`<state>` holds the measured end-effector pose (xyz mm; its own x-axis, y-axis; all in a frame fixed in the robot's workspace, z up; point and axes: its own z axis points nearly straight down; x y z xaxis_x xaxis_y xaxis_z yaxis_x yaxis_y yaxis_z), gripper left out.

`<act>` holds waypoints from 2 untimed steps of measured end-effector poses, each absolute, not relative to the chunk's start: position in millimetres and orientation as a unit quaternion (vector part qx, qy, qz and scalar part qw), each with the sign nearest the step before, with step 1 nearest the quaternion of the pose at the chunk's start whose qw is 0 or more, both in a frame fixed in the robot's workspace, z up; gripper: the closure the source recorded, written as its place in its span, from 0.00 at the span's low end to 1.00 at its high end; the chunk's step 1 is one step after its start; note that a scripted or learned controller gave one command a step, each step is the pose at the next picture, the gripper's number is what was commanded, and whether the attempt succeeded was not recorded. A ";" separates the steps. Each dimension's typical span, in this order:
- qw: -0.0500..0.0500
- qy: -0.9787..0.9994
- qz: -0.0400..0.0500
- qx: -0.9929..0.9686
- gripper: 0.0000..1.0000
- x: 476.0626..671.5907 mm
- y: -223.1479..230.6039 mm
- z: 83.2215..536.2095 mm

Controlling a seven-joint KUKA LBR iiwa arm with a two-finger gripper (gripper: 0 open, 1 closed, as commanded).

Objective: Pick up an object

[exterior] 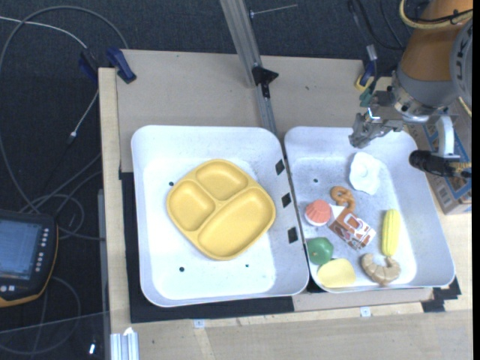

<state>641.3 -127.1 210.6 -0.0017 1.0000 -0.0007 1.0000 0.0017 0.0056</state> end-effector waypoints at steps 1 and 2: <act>-0.001 0.709 0.000 0.705 1.00 647.8 -78.1 206.2; 0.001 0.709 0.002 0.705 1.00 659.8 -27.3 208.4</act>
